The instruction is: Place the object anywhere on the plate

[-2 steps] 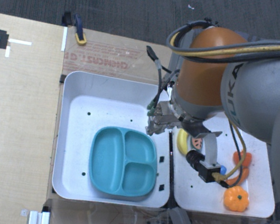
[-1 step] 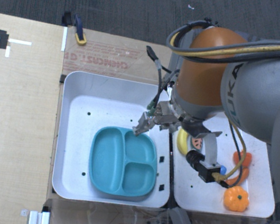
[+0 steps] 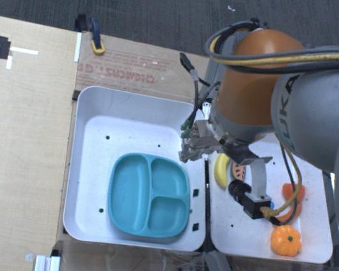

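Where the big grey arm with its orange band (image 3: pixel 258 76) reaches in from the right, we see it covering much of the upper part of the right-hand shallow white bin (image 3: pixel 312 247), with yellow and black cables looping over its top. Beside that bin sits the left-hand shallow white bin (image 3: pixel 89 150), the two touching along their inner walls near the middle of the bench. Both rest on a pale wooden bench top (image 3: pixel 18 111), and a brown cardboard sheet with reversed red lettering (image 3: pixel 129 69) lies just behind the left bin.

Inside the left bin we find the teal plastic plate with three compartments (image 3: pixel 149 196), lying flat toward the front right part of that bin. Nothing lies on it.

The two-finger gripper (image 3: pixel 190 148) hangs over the back right corner of the left bin, just above the plate's far edge; we cannot tell how its tips stand, since the metal parts blur together there.

In the right bin we make out a yellow banana-shaped toy (image 3: pixel 220 170) close to the dividing wall, partly under the wrist. A small orange pumpkin-shaped toy with a green stem (image 3: pixel 286 241) sits near the front of that bin, and an orange carrot-like piece (image 3: pixel 294 194) lies behind it, well apart from the plate.
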Available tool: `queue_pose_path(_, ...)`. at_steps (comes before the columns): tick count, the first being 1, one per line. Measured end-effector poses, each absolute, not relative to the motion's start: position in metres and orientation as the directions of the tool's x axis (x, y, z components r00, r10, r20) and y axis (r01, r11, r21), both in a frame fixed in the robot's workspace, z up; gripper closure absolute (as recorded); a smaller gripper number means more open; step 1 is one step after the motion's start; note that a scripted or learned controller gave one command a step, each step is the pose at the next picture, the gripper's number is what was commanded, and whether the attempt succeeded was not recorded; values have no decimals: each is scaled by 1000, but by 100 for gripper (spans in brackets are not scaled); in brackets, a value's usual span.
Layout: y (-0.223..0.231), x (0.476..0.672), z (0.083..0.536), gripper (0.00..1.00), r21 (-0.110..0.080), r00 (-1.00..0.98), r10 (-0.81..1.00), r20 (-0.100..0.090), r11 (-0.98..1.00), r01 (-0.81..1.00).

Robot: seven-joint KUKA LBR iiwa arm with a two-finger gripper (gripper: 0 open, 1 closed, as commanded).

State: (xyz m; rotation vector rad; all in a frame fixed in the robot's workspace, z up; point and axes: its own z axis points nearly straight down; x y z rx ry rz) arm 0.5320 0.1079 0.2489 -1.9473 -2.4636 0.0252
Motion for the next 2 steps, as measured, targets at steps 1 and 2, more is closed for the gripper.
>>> queue_pose_path(1,108,532,249,0,-14,-231,973,-9,231,973)
queue_pose_path(2,106,533,257,100,-16,-229,973,-11,229,973)
